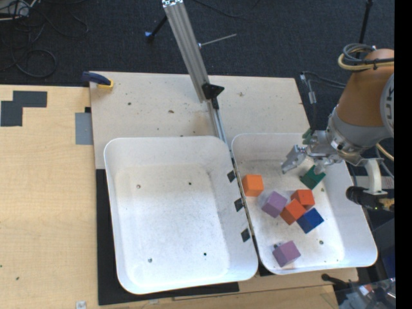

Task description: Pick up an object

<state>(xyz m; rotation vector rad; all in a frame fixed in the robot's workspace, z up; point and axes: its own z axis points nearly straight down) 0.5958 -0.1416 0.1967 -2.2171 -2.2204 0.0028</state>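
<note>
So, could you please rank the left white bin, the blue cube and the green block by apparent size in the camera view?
1. Left white bin, largest by far.
2. Blue cube and green block: unsure, since the arm partly covers the green one.

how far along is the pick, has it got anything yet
Done: the gripper is over the right bin, next to the green block. In hand: nothing visibly between its fingers. Left: closing on a block and lifting it. The orange block, purple block and blue block all lie on the bin floor.
</note>
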